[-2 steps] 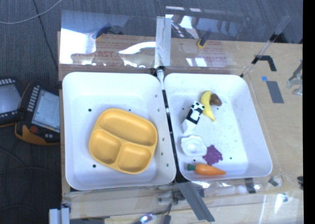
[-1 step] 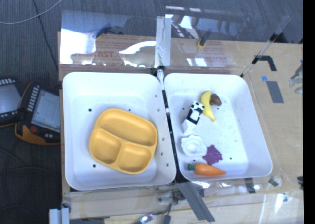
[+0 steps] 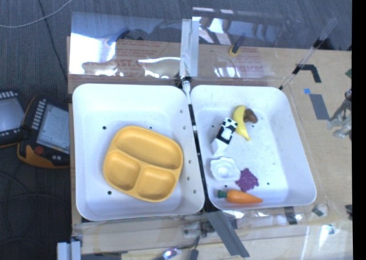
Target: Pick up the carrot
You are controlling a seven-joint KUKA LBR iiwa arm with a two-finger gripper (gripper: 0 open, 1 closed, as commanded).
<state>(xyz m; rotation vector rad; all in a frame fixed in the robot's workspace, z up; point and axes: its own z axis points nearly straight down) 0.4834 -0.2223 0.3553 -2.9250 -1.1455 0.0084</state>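
The small orange plastic carrot (image 3: 245, 198) lies in the right shallow white bin (image 3: 297, 156), close to its front wall. Its long axis runs almost along this wall. The short green top is at the left and the narrow tip points to the right, a little toward the front. Its surface looks smooth.

Just behind it is a bumpy purple toy (image 3: 247, 179), and to the left of that is a glossy white round piece (image 3: 223, 168). Farther back are a black-and-white figure (image 3: 226, 131) and a curved yellow banana (image 3: 241, 123).

The left white bin (image 3: 91, 116) holds a smooth yellow divided plate (image 3: 143, 162).

The grey metal end effector (image 3: 343, 117) is at the right edge over the wooden desk (image 3: 329, 156), well apart from the carrot. One cannot tell whether it is open or closed.
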